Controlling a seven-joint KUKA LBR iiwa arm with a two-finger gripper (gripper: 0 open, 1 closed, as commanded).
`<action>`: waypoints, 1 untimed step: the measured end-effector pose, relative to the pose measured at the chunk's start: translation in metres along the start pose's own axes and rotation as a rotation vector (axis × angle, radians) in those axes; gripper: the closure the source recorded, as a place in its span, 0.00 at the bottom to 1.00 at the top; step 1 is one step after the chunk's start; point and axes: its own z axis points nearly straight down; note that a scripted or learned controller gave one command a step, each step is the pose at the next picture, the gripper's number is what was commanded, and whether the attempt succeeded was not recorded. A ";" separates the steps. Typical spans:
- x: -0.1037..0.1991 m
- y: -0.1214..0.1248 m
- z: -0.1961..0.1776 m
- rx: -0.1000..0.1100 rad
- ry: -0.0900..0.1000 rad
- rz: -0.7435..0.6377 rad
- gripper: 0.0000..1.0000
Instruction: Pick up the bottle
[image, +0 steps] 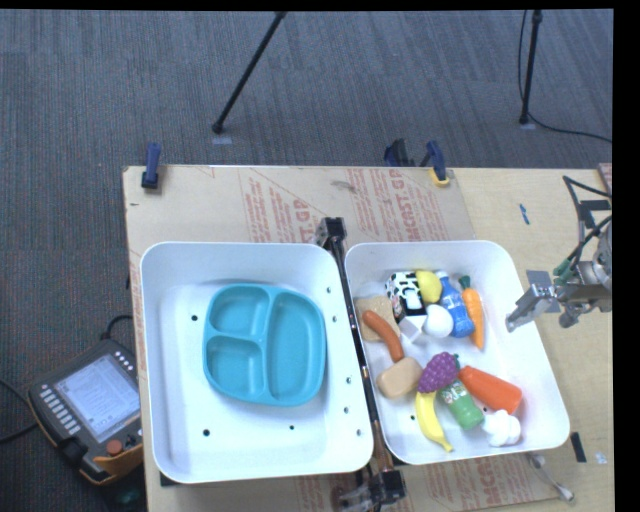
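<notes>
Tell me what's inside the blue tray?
Nothing lies in the blue tray; its three sections show bare blue plastic. It sits in the left bin, and the bin floor under it is covered.

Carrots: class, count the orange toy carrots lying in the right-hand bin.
2. One carrot lies along the far right of the pile, beside the blue item. The other carrot, larger, lies near the front right, next to the green bottle. More may be hidden under the pile.
</notes>
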 end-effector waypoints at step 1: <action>0.000 0.001 -0.009 0.003 0.002 -0.002 1.00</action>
